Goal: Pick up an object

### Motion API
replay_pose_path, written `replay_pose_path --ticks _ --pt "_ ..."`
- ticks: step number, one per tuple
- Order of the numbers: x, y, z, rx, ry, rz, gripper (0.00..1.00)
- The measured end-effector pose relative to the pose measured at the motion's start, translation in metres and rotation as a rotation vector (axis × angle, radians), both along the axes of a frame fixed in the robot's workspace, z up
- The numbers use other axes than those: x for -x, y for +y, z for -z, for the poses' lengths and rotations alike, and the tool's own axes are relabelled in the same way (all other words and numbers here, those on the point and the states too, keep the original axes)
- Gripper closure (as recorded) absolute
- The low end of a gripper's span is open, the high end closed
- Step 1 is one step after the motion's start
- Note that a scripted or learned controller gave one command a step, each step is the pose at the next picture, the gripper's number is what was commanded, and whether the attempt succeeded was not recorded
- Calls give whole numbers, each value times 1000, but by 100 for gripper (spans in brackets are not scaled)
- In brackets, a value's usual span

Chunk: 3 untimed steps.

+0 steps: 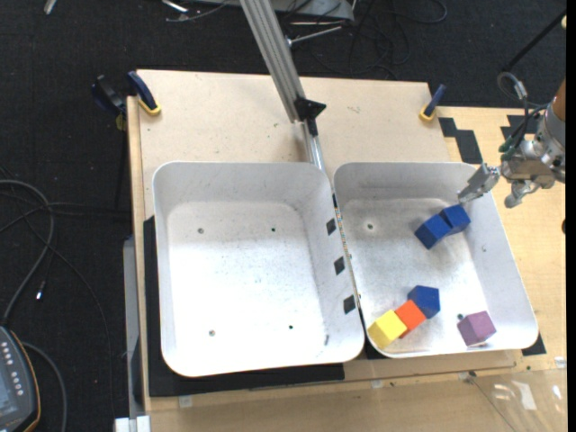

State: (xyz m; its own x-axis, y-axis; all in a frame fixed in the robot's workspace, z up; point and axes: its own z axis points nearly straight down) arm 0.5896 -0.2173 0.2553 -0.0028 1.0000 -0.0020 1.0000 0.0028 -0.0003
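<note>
Dark blue blocks, seemingly two pressed together, near the far right edge of the right bin. Lower down, toward the near edge: yellow block, orange block and blue block touching in a diagonal row; purple block apart, by the near right corner. Pincer above the bin's far right rim, fingers spread, nothing between them. Likely trouble: catching the rim on descent, or nudging touching blocks aside instead of gripping one.
</note>
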Motion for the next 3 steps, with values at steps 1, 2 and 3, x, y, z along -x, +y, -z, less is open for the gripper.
replay_pose_path --ticks 1,2,3 --pt "12 -6 126 -4 8 4 0" --pt "-38 26 162 -3 -2 -4 0" --pt "0 58 159 -2 1 -1 0"
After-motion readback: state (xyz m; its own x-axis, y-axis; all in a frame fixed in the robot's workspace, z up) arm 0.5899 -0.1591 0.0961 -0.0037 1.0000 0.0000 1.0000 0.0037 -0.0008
